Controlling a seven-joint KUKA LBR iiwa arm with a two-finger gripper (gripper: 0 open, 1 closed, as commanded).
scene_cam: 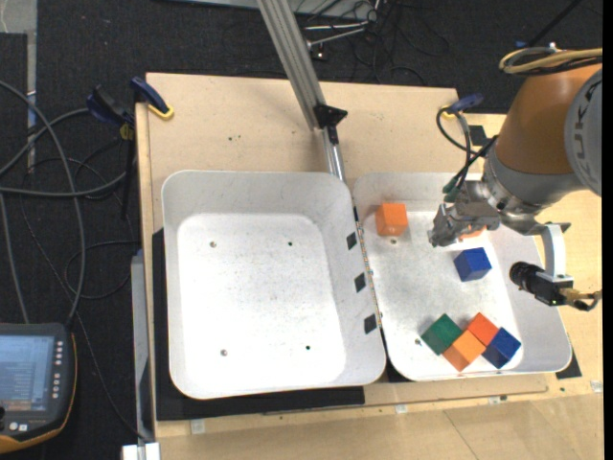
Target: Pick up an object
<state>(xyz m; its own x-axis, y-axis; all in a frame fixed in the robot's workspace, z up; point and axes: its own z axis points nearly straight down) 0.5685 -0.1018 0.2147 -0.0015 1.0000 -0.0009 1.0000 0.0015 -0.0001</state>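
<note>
The right bin (pixel 412 286) holds several blocks. An orange cube (pixel 391 218) sits near its far left. A blue cube (pixel 472 264) lies in the middle right. At the front, a green cube (pixel 442 333), an orange block (pixel 472 340) and a blue block (pixel 501 347) crowd together. My gripper (pixel 450 230) hangs over the bin's far right part, just up and left of the blue cube and to the right of the orange cube. I see nothing between its dark fingers.
The left bin (pixel 192 209) lies beside the right one, with black clips along the shared rim. A slanted metal pole (pixel 292 46) crosses the back of the bench. Cables and a teach pendant (pixel 34 381) lie on the floor at left.
</note>
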